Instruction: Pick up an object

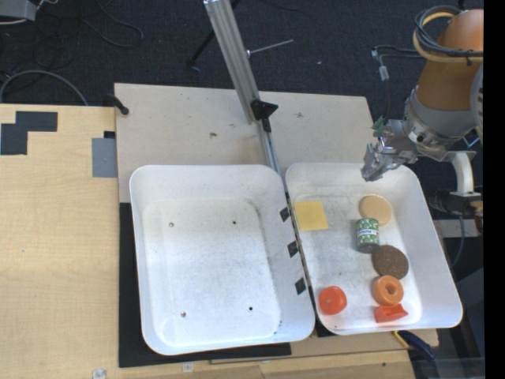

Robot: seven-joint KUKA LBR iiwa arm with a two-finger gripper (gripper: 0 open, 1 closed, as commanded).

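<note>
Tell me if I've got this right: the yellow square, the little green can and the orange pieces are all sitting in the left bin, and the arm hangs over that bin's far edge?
Not quite. The camera view shows the yellow square, the green can and the orange pieces in the right bin, not the left bin. The arm hangs over the right bin's far edge.

gripper [377, 166] above right bin [432, 235] far rim, yellow square [311, 215], green can [367, 234], brown disc [390, 261] inside
</note>
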